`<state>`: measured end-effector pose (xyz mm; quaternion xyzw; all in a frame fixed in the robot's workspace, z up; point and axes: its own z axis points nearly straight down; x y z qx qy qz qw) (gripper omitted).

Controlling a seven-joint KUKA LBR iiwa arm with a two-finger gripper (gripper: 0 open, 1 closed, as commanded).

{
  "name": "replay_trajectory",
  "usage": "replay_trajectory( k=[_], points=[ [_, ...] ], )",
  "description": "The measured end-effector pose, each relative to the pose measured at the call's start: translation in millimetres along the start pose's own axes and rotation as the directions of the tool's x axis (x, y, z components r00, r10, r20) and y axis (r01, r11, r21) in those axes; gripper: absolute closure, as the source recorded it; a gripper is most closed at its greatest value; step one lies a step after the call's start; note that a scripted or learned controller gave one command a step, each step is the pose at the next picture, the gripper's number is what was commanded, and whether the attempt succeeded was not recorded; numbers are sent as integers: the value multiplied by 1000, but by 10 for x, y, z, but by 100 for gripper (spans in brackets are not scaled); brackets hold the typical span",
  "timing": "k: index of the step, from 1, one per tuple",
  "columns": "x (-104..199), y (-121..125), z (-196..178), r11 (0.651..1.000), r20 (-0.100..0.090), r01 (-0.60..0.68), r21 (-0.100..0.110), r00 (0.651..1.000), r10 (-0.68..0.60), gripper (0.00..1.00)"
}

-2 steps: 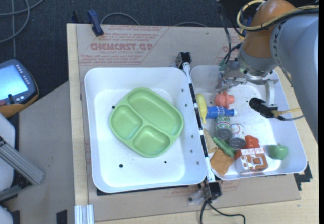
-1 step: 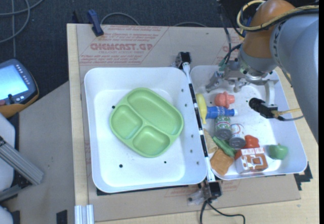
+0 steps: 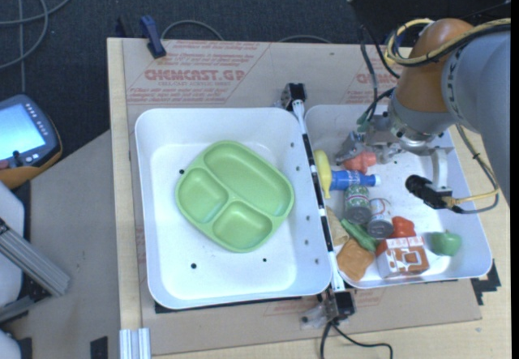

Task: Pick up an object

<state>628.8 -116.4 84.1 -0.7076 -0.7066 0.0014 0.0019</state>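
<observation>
The right bin (image 3: 478,256) holds several small objects. A red-orange toy (image 3: 361,161) lies near its upper left, and my gripper (image 3: 362,148) hangs directly over it, low in the bin and touching or nearly touching it. Below the toy lie a blue bottle with a white cap (image 3: 351,180), a yellow banana-shaped piece (image 3: 323,170) against the left wall, and a small can (image 3: 357,205). Further down are a grey lid (image 3: 379,227), a green vegetable (image 3: 355,233), a red piece (image 3: 403,227), an orange-and-white box (image 3: 403,257), a tan piece (image 3: 353,259) and a green piece (image 3: 444,243).
The left bin (image 3: 154,138) holds a green divided plate (image 3: 235,195). The shared bin wall (image 3: 312,179) runs just left of the gripper. A black plug on a yellow cable (image 3: 423,189) hangs over the right bin. The grey arm with its orange band (image 3: 434,57) covers the bin's upper right.
</observation>
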Motion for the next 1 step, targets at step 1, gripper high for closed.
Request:
replay_trajectory(
  k=[1],
  points=[
    [9,26,-117,1000,1,1,-7,1000,-1,100]
  ],
)
